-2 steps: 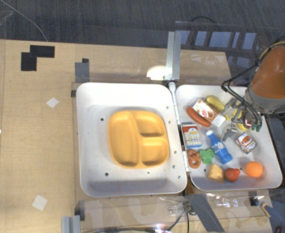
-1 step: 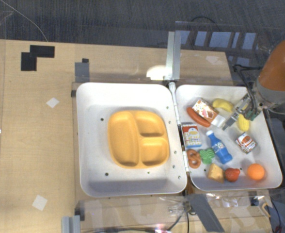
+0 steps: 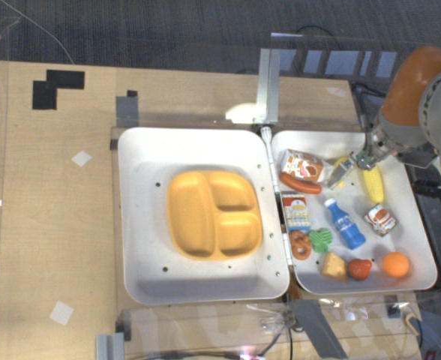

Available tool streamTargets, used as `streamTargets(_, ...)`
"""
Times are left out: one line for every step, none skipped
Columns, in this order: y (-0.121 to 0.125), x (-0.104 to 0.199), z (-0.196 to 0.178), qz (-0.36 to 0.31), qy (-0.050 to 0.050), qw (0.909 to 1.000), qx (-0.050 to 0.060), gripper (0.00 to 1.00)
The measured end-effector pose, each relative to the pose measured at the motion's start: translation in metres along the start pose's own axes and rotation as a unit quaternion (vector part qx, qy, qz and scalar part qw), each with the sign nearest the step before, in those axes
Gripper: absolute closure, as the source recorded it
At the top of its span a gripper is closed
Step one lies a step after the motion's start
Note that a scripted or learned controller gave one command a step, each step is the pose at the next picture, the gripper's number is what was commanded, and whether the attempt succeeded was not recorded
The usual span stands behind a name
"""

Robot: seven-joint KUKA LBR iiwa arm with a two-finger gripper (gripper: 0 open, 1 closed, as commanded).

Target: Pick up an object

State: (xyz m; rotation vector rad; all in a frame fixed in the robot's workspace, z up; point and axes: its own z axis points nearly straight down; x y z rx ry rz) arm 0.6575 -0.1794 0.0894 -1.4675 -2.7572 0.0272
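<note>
**Nothing lifted yet: end effector low in the right bin's far side**

The arm (image 3: 423, 96) reaches in from the right, and its end effector (image 3: 343, 172) sits low over the far part of the right bin (image 3: 419, 276), between the snack pack (image 3: 304, 166) and the corn (image 3: 373, 184). Its fingers look spread a little, with nothing seen between them, so I judge no grasp is made. Every item lies on the bin floor: the sausage (image 3: 301, 183) just near of the snack pack, the blue bottle (image 3: 344, 223) mid-bin, the small can (image 3: 380, 220) to its right, and the orange (image 3: 395, 265) at the near right corner. The left bin (image 3: 130, 201) holds a yellow tray (image 3: 213, 214). The whole pick remains: close on one item, most likely one beside the end effector, then lift it clear.
</note>
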Motion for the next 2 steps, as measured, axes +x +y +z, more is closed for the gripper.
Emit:
streamTargets(-0.001,0.001,-0.013,-0.002,0.004,1.0,0.004,1.0)
streamTargets(0.051,0.057,-0.117,0.032,-0.006,0.9993,-0.017,1.0)
